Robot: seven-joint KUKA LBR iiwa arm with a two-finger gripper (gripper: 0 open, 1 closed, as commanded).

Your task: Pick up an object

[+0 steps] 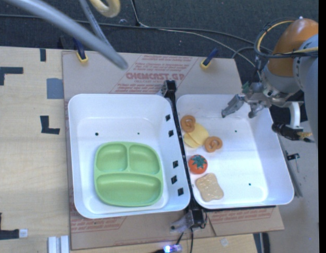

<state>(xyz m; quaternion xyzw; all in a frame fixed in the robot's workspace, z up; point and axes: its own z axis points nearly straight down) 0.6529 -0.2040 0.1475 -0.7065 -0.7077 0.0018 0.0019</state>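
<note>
The right bin holds several toy foods along its left side: an orange ring, a yellow cheese piece, a small pretzel, a red tomato and a tan bread slice. My gripper hovers over the bin's far right corner, well right of the food. Its two fingers stand spread apart with nothing between them.
The left bin holds a green divided plate. Black clips join the bins along the middle wall. Cables cross behind the bench, and a grey pole slants across the upper left.
</note>
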